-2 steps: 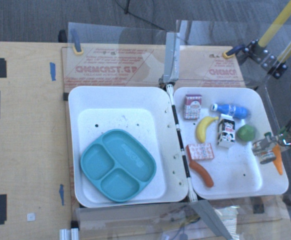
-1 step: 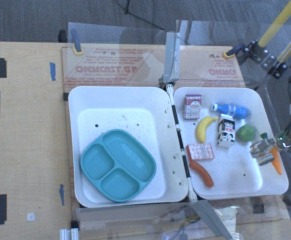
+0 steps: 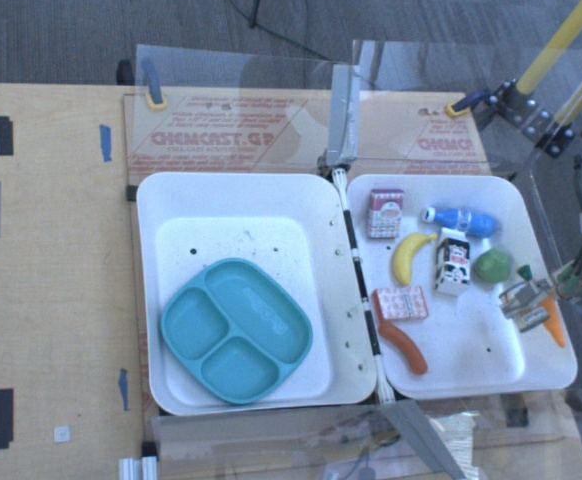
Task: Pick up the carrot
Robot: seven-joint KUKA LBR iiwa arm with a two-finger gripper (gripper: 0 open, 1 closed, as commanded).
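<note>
Bench carries 2 white bins side by side. Left bin (image 3: 166, 223) holds 1 teal divided plate (image 3: 236, 330) with 3 compartments, lying toward the bin's front-left. Right bin (image 3: 471, 363) holds the loose items. The carrot (image 3: 553, 325) lies against the right wall of the right bin, roughly halfway down that side. It is small and orange, lies at a slant with its tip toward the front-right, and is just beside or touching a small grey item (image 3: 523, 298) whose identity I cannot tell. A green round fruit (image 3: 492, 265) sits just above-left of those 2. A cow-pattern carton (image 3: 453, 261) stands beside the fruit, with a banana (image 3: 409, 256) to its left. A blue bottle (image 3: 460, 219) lies toward the back and a small red-and-white box (image 3: 385, 213) sits at back-left. A pink packet (image 3: 402, 303) sits near the bin divider, with a sausage (image 3: 402, 347) just in front of it. Gripper state: cannot tell from this view.
</note>
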